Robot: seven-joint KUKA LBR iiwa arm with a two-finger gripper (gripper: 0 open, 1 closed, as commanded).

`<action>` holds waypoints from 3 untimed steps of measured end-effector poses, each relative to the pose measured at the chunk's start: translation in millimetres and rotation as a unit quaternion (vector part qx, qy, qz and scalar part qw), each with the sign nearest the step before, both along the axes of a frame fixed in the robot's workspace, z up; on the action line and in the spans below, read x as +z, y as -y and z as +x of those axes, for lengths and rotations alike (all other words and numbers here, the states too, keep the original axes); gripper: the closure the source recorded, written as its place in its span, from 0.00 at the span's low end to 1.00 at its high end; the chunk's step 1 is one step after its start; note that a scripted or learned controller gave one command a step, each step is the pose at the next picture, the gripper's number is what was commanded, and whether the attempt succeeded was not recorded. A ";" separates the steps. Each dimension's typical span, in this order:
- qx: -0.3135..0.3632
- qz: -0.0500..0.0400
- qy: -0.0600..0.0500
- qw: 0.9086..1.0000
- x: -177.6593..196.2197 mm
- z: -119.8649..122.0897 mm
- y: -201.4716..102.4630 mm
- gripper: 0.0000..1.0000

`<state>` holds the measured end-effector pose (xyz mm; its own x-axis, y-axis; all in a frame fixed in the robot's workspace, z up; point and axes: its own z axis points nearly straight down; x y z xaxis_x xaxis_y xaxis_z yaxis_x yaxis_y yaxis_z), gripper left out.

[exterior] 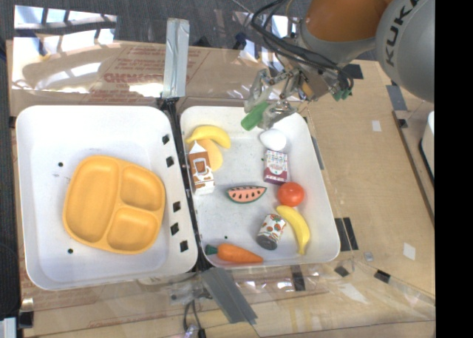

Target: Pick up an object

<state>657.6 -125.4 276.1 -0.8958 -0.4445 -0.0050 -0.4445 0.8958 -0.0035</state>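
Above the right bin (319, 181), the gripper (275, 101) partly hides a green object (255, 117)

Both bins, the left bin (33, 203) and the right bin (240, 222), look like smooth white plastic with a dull, matt finish. The yellow divided tray (112, 202) is plastic too, with a soft shine on its ridges. The toy tomato (291, 194) and the carrot (233, 254) appear as glossy plastic. The small carton (199, 169) looks like printed card. The bench (369, 181) is pale, matt wood board. The strip of tape (174, 59) is grey and slightly shiny. The arm (414, 26) has a smooth grey shell.
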 end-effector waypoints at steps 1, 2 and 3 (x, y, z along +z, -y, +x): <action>-0.042 0.000 0.001 0.999 18.4 0.2 -22.0 1.00; -0.107 0.001 -0.004 0.994 -39.5 -45.2 -75.7 1.00; 0.144 0.001 -0.003 0.990 -85.3 -0.8 -51.5 1.00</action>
